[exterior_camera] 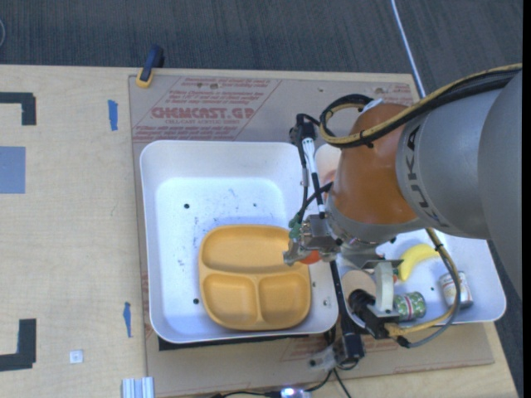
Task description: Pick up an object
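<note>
An orange-yellow divided plate [253,284] lies in the front half of the left bin [166,222]. My gripper [302,243] hangs over the wall between the two bins, right at the plate's right rim. A small red-orange thing [311,258] shows just under the gripper; I cannot make out what it is or whether it is held. In the right bin [489,301] lie a yellow banana [417,259], a green can [409,306] and a silver can [454,289]. The arm's orange band [365,172] hides the rest of that bin.
The bins rest on a cardboard sheet [207,106] on the wooden bench. Cables and a black fitting [365,317] hang from the wrist over the right bin's front. A blue-and-yellow clamp [150,65] sits at the cardboard's back left corner.
</note>
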{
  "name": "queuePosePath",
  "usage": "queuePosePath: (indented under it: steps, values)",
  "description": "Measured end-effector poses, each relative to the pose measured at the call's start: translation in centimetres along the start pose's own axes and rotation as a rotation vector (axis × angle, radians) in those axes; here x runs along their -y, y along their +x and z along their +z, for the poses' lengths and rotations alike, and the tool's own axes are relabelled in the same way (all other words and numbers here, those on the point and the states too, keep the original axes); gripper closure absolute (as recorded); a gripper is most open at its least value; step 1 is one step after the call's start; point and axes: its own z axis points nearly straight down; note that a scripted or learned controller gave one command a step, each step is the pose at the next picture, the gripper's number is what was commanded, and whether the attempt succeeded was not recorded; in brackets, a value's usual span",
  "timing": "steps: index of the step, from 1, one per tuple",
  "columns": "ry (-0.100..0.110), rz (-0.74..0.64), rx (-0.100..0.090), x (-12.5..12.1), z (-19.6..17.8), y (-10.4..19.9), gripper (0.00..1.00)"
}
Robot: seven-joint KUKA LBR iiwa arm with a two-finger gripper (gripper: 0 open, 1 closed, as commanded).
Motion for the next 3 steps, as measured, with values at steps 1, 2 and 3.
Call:
queuePosePath:
  steps: [1, 2, 3]
  values:
    - [0.001, 0.002, 0.0, -0.1, 0.0, -5.6, 1.0]
    - [0.0, 0.0, 0.0, 0.0, 0.0, -0.2, 1.0]
    - [0.002, 0.002, 0.0, -0.1, 0.0, -6.1, 1.0]
